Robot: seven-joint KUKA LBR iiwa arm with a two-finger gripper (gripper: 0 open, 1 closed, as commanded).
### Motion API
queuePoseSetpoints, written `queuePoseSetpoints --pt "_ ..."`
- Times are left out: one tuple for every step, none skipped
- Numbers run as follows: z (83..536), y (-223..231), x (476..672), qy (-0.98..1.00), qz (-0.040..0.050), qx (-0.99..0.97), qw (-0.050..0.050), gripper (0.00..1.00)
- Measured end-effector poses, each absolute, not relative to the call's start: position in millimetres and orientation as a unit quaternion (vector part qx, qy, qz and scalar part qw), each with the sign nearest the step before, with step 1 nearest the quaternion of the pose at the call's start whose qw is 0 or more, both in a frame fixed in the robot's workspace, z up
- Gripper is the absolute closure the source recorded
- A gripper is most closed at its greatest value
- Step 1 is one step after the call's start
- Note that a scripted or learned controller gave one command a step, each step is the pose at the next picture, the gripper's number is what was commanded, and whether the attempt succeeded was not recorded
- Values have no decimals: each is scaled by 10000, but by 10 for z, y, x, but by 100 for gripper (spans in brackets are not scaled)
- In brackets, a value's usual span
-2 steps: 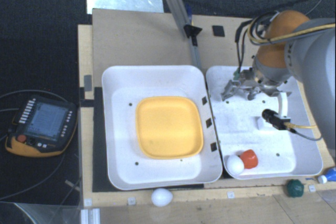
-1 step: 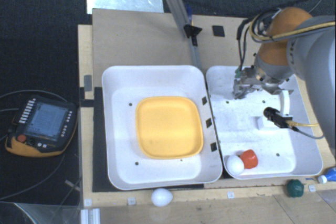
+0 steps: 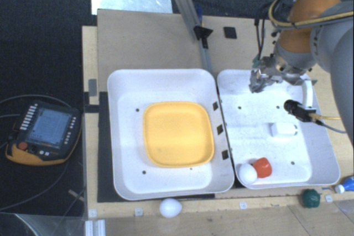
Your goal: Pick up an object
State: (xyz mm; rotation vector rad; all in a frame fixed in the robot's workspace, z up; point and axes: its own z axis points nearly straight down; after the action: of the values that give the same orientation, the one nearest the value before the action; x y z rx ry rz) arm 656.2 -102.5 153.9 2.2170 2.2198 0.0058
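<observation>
Grey gripper (image 3: 258,84) hovering upper right, finger state impossible to tell; far from orange cup (image 3: 262,167) and white ball (image 3: 247,173), risking an empty grasp.

Place: robotics lab cell, you can tell at a glance.
Pendant: your teach pendant (image 3: 42,136) lies on dark carpet (image 3: 38,36), cabled.
Bench: plywood bench (image 3: 149,41) with two white bins (image 3: 124,119).
Arm: industrial arm (image 3: 315,25) with loose cabling.
</observation>
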Motion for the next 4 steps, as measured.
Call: queuePoseSetpoints --pt "1975 -1051 6601 7073 15 7069 19 100" --pt "2429 -1113 6641 7074 14 7068 19 100" --pt "2514 -690 6378 7084 9 7058 4 100" --pt "2512 -150 6175 7088 7 7054 -2 100"
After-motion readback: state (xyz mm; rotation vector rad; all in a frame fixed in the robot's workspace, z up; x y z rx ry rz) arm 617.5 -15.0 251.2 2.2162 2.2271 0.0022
